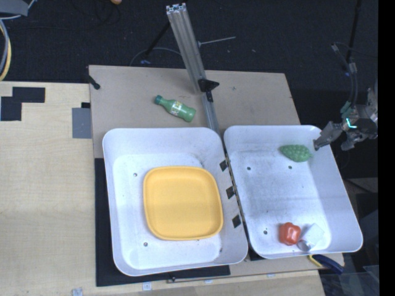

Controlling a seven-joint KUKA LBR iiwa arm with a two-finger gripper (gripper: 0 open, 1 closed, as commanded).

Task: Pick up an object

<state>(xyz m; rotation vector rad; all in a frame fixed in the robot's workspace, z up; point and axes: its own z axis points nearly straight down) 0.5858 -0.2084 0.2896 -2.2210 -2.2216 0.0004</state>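
Hovering at the right bin's [345, 196] far corner, the gripper [338, 137], fingers spread and holding nothing, has the green piece [295, 152] just left.

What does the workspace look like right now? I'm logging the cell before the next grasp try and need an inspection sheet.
Surface: tan bench board bearing two white bins, left bin and right bin.
Job's things: yellow plate flat in the left bin; green leafy item near the right bin's far edge; red item beside a small clear object near its front corner.
Clutter: green bottle lying on the board behind the bins.
Grippers: gripper at the right bin's far right corner, beside the green leafy item, nothing seen held.
Cables: dark cable above the wrist.
Surroundings: aluminium rail, dark floor.
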